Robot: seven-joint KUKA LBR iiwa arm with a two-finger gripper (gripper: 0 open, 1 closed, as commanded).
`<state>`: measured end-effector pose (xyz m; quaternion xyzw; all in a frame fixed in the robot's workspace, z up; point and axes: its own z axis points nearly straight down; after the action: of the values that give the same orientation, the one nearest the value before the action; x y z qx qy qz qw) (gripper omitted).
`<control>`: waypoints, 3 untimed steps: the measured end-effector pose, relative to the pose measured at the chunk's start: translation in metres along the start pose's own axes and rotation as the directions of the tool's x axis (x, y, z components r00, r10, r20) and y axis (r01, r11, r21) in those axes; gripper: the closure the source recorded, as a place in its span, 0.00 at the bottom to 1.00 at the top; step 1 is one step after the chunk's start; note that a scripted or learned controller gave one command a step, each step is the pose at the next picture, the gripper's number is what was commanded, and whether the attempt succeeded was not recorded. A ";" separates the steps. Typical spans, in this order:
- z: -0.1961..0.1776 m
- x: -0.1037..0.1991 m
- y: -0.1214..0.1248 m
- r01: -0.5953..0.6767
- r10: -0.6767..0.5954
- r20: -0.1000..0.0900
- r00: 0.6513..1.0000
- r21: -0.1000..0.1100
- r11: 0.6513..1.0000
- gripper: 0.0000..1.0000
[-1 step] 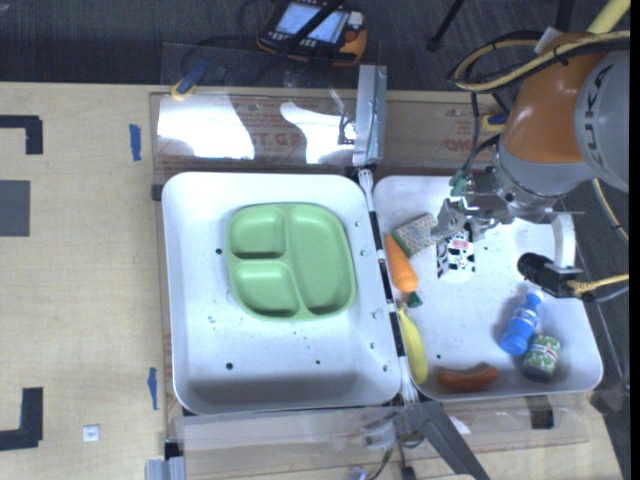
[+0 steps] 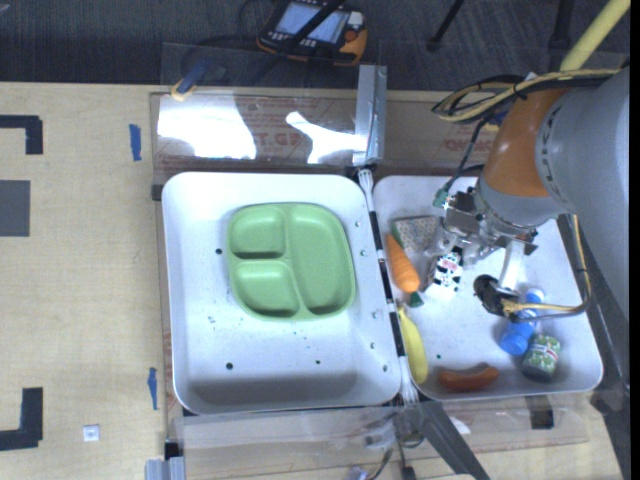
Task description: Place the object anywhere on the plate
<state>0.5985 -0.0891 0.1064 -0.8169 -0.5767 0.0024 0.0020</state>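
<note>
Currently I have the arm (image 2: 560, 158) reaching in over the right bin (image 2: 575, 368), its gripper (image 2: 462, 258) low among the clutter near that bin's left half. I cannot tell from this slanted view whether it is released or clenched on anything, so I log the grasp as unconfirmed.

Candidate objects, all in the right bin: a carrot (image 2: 403, 266) lying along the left wall, a yellow banana (image 2: 412, 343) below it against the same wall, a small black-and-white cow figure (image 2: 446, 273) just beside the gripper, a sausage (image 2: 468, 376) near the front wall, a blue piece (image 2: 516, 339) and a green can (image 2: 541, 356) toward the front right corner. The cow figure sits closest to the tool, so my judgement is that it is the intended pick, though the task line does not name the object.

The green plate (image 2: 290, 260), divided into three compartments, rests in the middle of the left bin (image 2: 200, 358), well apart from the gripper, with the wall between the bins in the way. Any carried object will need lifting over that divide.

Carrot and banana hug the wall, leaving little finger room; that likely favours the freer-standing cow.
</note>
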 end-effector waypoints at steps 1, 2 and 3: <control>-0.075 0.049 -0.038 0.153 -0.153 0.001 0.988 -0.002 0.988 1.00; -0.076 0.122 -0.051 0.286 -0.286 0.000 0.958 -0.007 0.958 1.00; -0.075 0.184 -0.020 0.477 -0.477 0.003 0.879 -0.004 0.879 1.00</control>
<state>0.6419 0.0911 0.1814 -0.6499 -0.7600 0.0012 0.0002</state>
